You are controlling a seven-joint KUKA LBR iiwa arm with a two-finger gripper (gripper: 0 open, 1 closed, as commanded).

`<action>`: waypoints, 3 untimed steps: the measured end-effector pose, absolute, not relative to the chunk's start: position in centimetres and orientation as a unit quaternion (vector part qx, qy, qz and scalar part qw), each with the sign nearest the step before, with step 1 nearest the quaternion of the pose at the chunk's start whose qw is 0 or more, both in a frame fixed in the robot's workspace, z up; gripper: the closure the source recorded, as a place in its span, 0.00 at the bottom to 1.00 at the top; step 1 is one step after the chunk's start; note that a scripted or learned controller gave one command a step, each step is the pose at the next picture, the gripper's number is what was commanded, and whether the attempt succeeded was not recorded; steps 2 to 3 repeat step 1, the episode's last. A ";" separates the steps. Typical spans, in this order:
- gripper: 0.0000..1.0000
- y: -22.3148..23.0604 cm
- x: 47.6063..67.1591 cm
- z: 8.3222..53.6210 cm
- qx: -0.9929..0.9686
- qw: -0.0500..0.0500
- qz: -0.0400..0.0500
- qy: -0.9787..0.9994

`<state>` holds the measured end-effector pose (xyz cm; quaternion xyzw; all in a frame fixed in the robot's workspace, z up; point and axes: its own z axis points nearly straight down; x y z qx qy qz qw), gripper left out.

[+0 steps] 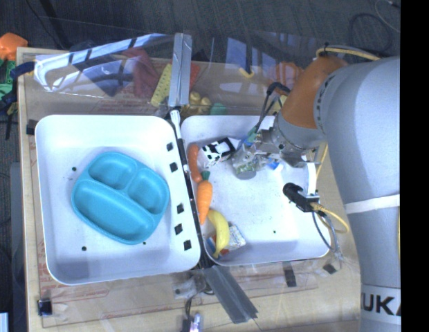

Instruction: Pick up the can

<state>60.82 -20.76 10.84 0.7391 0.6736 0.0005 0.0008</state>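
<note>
Wooden bench boards (97,289) carry two shallow white bins side by side, and the black-clipped divider (178,199) where their rims meet serves as the landmark for everything below.

Nearest the camera, just right of the divider's lower end, a yellow banana (219,230) lies in the right bin (297,244) with a small shiny packet (236,236) touching its right side. Above the banana, and right against the divider, an orange carrot (203,198) points down the bin. Left of the divider, the left bin (55,185) holds a blue sectioned plate (121,196) lying flat near its middle.

Farther up the right bin, a second orange piece (193,159) lies close against the divider, and a black-and-white toy (216,151) sits just right of it. Right of that toy, well away from the divider, the can (245,166) appears as a small greyish metallic shape on the bin floor. The gripper (254,152) is down directly over it, its tip touching or overlapping the can's upper right; whether the can sits between its tips is hidden, and I cannot tell how the gripper is set.

Beyond the bins, past the divider's top end, clear plastic sheeting (104,64) and coloured clutter (197,102) lie along the bench's far edge.
</note>
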 end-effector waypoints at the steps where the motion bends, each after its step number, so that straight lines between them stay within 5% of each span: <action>1: 1.00 -19.2 65.7 19.3 0.746 0.000 0.000 0.666; 3: 1.00 -19.2 65.7 19.3 0.746 0.000 0.000 0.666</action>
